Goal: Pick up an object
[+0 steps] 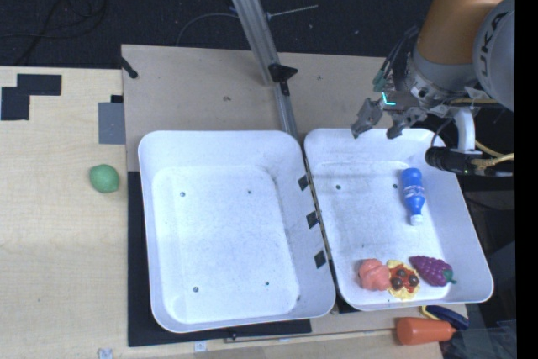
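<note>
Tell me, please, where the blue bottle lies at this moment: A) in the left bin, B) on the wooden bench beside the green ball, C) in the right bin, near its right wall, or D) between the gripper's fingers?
C: the blue bottle lies flat on the floor of the right bin, close to its right wall, apart from the gripper above the bin's far rim.

Reaching in from the right — grey arm [496,46], orange band above the wrist. Gripper [383,124] pointed down and leftward, fingers [363,122] spread apart — nothing between them.
</note>
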`<action>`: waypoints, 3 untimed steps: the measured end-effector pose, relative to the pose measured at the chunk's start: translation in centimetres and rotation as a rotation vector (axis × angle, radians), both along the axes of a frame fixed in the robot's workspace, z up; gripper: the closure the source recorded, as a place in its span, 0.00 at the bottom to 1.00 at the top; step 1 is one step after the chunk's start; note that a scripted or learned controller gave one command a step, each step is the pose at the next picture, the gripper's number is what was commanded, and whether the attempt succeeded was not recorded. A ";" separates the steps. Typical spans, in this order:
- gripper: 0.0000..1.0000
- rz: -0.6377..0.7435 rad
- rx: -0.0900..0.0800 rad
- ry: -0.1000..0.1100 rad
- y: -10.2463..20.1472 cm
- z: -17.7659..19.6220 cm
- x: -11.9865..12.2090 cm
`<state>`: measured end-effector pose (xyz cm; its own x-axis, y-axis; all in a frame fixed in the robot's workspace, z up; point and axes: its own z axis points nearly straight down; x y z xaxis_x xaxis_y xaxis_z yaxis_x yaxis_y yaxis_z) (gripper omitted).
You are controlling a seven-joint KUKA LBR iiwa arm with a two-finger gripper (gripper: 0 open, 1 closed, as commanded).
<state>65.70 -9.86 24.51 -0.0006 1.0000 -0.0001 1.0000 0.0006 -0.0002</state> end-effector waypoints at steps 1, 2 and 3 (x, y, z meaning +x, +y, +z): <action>0.00 0.000 0.000 0.000 0.0 0.0 0.0; 0.00 0.001 0.000 0.005 0.3 -5.6 0.9; 0.00 0.000 0.000 0.004 -0.2 -10.2 1.3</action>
<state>67.01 -10.02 14.34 -0.0004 1.0000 0.0003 1.0000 0.0004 -0.0045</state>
